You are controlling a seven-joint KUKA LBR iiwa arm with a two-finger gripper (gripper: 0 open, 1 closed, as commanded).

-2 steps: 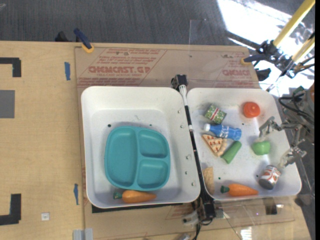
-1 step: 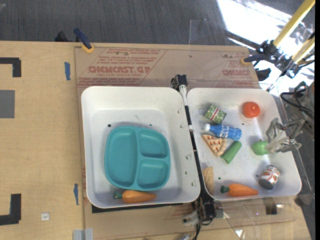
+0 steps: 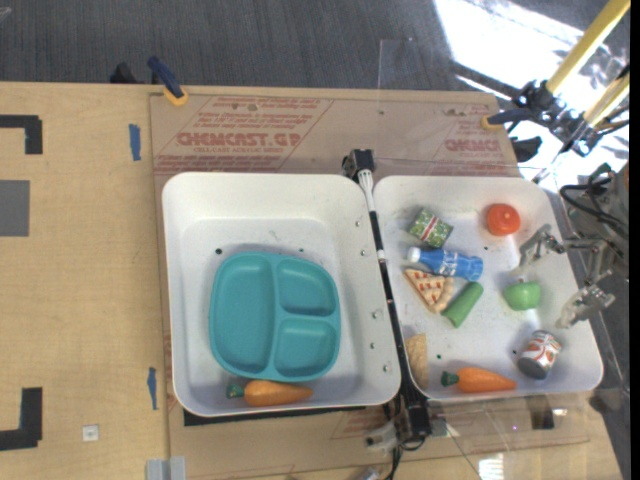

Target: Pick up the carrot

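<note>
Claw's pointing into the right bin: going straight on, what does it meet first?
Probably the green round toy just left of the claw, though depth is unclear. That bin's carrot lies off that line, nearer the front edge.

Robot end-effector as seen from above, at the right edge of the bench. The gripper (image 3: 563,274) is a slender, open-framed assembly of pale silver-grey metal, built from thin bars and small jointed links rather than solid blocks. Its two fingers (image 3: 540,243) are narrow, angular and bright, with a metallic sheen that catches the light; small darker spots mark the pivots. Behind it, thin black cables (image 3: 592,196) run in loose loops. Finer detail, such as screws or markings, is too small to tell.
</note>
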